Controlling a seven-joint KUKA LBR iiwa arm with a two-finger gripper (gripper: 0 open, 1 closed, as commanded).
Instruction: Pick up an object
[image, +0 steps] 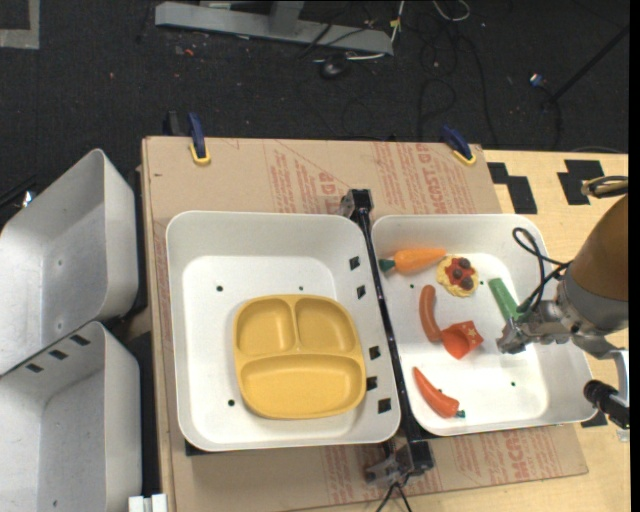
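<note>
The right bin holds an orange carrot, a small round pizza piece, a green stick, a reddish-brown sausage, a red pepper chunk and a red chilli. My gripper reaches in from the right and hangs low over the bin floor, just right of the pepper chunk and at the lower end of the green stick. Nothing shows between its fingers.
The left bin holds a yellow divided tray. A black cable loops over the right bin's far right corner. Black clips sit along the seam between the bins. White containers stand off the bench at the left.
</note>
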